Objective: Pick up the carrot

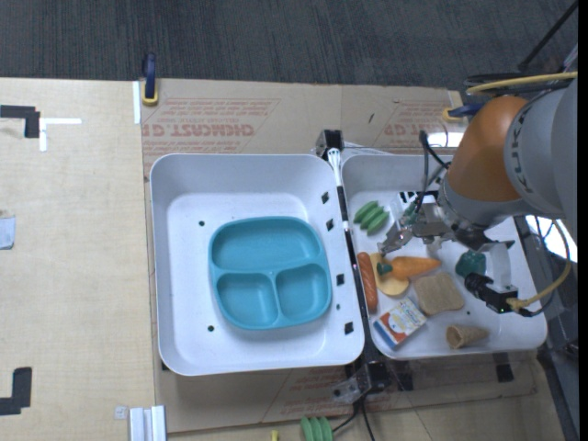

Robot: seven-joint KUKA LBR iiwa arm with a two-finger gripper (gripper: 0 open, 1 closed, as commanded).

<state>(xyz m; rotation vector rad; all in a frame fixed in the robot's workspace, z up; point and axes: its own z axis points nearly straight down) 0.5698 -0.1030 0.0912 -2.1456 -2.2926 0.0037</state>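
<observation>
The orange carrot lies on its side in the middle of the right bin, with its green top pointing left. My gripper hangs just above and slightly left of the carrot. Its fingers are open and hold nothing. The grey arm with its orange band reaches in from the right, over the bin's far right part.
Around the carrot in the right bin lie a green vegetable, a hot dog, a pale round slice, a bread slice, a small carton, a cone and a teal object. The left bin holds a blue divided plate.
</observation>
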